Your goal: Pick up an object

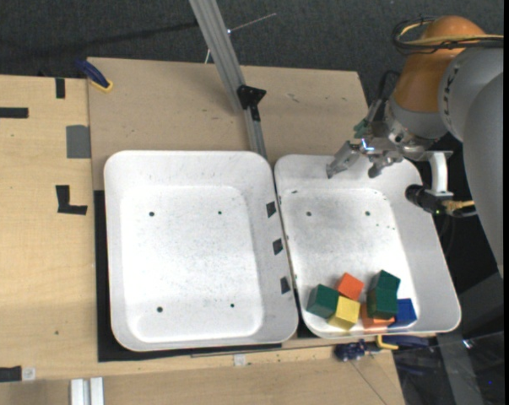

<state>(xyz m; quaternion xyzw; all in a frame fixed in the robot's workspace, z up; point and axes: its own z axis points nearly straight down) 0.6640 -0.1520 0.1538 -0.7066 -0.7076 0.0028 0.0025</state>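
Two white bins are set side by side on the bench (35, 184), so that things can be taken from either within the arm's reach. The left bin (119, 175) is seen with only small dark dots on its speckled floor. In the right bin (406, 226) a cluster of small blocks is gathered against the near wall, likely because that corner lies lowest or they were tipped there: a green block (323, 299), an orange block (350, 285), a yellow block (347, 311), a dark green block (386, 288) and a blue block (403, 311), with something reddish tucked under them. They are packed touching one another, which may leave little room for fingers between them.

The gripper (356, 165) is held over the far edge of the right bin, well apart from the blocks, at the end of the arm (444, 91) reaching in from the right. Its jaws are spread apart and nothing is held between them. No object has yet been picked; a move toward the near end of the bin would be needed first.
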